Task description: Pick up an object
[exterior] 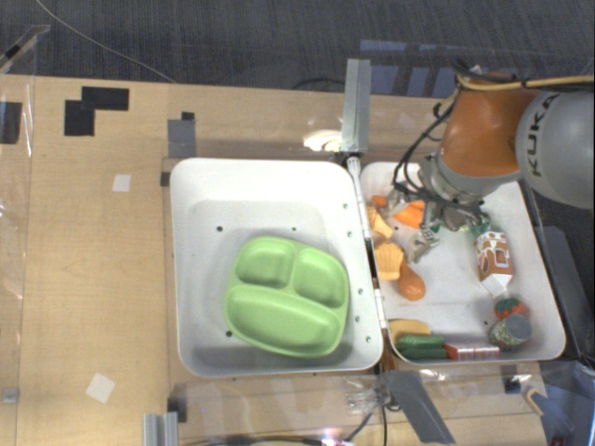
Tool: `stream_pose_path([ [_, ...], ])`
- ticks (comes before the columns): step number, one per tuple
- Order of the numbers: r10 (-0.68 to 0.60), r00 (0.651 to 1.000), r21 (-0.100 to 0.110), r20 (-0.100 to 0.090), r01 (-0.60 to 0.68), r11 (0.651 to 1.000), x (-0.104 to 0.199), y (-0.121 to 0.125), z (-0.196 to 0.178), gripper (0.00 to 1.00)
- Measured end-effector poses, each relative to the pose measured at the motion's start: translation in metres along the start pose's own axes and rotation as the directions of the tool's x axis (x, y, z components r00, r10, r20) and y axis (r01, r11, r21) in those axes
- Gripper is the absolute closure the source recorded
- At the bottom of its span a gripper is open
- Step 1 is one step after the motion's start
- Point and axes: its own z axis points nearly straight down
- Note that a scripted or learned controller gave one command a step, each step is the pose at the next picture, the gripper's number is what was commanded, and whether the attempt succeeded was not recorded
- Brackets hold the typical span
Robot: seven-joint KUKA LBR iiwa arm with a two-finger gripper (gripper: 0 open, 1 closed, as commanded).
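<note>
The right bin [544, 286] holds several small items. Along its left side lie yellow food pieces [387, 256] and an orange carrot-like piece [412, 283]. An orange wedge [409, 215] sits further back. My gripper [427, 241] hangs under the orange wrist band, low over the left half of this bin, just right of the yellow pieces and above the carrot-like piece. Nothing is visibly held in it.
A green divided plate [288, 294] lies in the left bin [200, 212]. In the right bin there are also a small printed carton [494, 255], a round can [512, 326], a green cucumber [420, 347], a red stick [476, 351] and a yellow banana-like piece [409, 326].
</note>
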Motion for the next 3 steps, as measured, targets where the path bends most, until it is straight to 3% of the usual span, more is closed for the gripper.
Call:
stream_pose_path([
  [1,-0.136,0.991,0.000,0.001,0.136,0.991,-0.007,-0.047,0.000,0.00],
  [2,-0.137,0.991,0.006,0.012,0.137,0.991,-0.011,-0.046,-0.015,1.00],
  [3,-0.043,0.999,0.004,0.010,0.043,0.999,-0.011,-0.007,-0.135,1.00],
])
